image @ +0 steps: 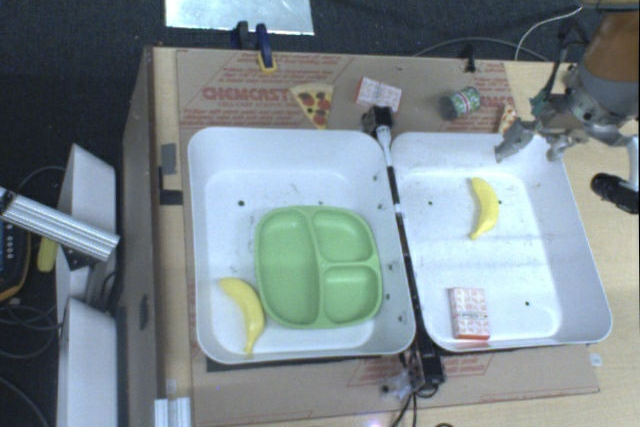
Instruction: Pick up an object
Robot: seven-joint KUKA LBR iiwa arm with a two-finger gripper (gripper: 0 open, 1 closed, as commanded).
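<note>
A yellow banana [484,207] lies in the right bin [575,245], near its middle. A small pink-and-white box [468,312] sits by that bin's front edge. The left bin [215,185] holds a green divided plate [320,265] and a second banana [245,312] at the front left. My gripper [527,149] hangs over the right bin's far right corner, up and to the right of the banana. It is open, and nothing sits between its fingers.
On the cardboard behind the bins lie a toy pizza slice [313,103], a small card [378,93] and a green can [462,101]. A black divider [392,185] runs between the bins. Cables trail behind the arm at the far right.
</note>
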